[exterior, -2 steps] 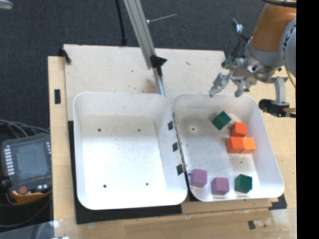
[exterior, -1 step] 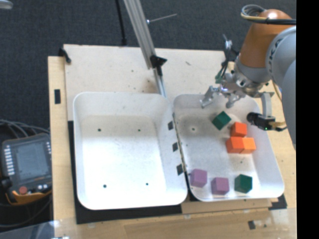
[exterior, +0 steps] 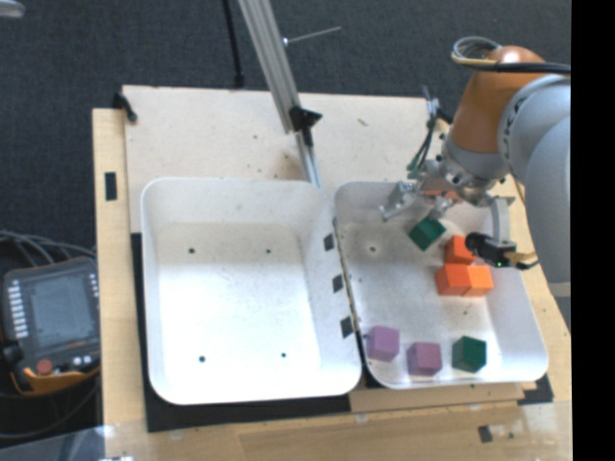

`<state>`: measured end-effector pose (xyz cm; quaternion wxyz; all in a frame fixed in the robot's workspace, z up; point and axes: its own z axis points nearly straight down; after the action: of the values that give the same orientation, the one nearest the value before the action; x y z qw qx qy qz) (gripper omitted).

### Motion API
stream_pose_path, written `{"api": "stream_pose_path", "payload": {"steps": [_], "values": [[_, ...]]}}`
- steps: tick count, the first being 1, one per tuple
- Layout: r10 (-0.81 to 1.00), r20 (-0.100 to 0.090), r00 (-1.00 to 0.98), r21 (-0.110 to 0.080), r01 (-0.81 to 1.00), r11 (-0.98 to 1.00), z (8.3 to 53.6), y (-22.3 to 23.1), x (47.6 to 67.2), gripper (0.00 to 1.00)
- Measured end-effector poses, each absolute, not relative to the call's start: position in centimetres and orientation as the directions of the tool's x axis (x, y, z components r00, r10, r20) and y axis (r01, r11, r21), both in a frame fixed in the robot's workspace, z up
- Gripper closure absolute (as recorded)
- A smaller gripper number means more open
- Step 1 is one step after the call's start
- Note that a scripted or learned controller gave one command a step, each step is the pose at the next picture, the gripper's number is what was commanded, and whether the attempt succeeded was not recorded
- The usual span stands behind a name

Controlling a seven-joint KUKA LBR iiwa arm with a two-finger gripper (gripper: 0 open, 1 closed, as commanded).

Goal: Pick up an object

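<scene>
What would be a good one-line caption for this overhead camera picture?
Robot arm's gripper hovers at a green block in the right bin, beside orange blocks, purple blocks and another green block.

green block (exterior: 427, 232) | tilted | right bin's far part, beside orange blocks (exterior: 461, 269)

One fixed camera high above the bench (exterior: 240, 123), looking down at a slant, both white bins (exterior: 163, 257) side by side mid-frame, arm (exterior: 519, 113) coming in from the right edge, dark floor across the top, moderately far back.
</scene>
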<state>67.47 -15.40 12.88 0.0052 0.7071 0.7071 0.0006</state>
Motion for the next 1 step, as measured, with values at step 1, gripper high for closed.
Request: {"api": "stream_pose_path", "payload": {"steps": [1], "values": [[1.0,-0.006,0.001,0.016,1.0,-0.001,14.43,-15.45,67.68,1.0]]}}
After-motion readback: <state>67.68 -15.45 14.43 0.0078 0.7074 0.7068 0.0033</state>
